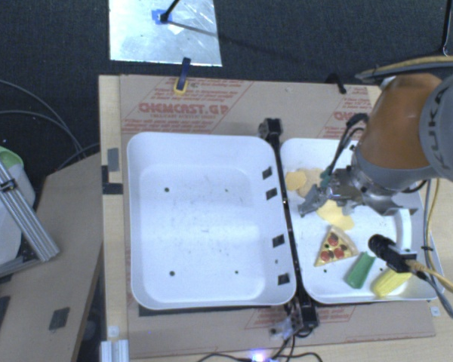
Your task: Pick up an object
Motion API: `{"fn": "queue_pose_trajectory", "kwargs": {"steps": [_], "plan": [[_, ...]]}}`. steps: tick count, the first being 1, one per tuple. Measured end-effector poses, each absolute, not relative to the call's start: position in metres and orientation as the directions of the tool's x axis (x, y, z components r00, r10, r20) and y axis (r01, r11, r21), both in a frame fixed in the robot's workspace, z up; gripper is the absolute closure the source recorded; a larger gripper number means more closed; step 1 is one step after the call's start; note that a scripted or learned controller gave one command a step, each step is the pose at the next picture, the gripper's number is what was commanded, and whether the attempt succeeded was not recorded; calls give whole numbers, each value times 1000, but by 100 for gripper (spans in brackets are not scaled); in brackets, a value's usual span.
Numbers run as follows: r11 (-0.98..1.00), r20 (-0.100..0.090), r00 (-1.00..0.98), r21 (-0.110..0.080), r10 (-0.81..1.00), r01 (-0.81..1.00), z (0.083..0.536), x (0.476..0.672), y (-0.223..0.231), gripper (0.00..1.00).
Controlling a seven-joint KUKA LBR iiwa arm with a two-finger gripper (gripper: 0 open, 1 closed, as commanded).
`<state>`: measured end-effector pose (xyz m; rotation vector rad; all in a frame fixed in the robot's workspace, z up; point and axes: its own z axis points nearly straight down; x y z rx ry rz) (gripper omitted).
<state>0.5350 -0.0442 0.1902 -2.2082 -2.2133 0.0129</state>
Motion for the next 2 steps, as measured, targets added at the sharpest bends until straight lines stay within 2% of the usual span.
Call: {"fn": "queue_pose_trajectory", "kwargs": {"steps": [1, 2], "plan": [[-8, -1, 8, -5, 1000, 1000, 121, 483, -160, 0], [7, 0, -7, 5, 1000, 1000, 83, 546, -141, 0]]}}
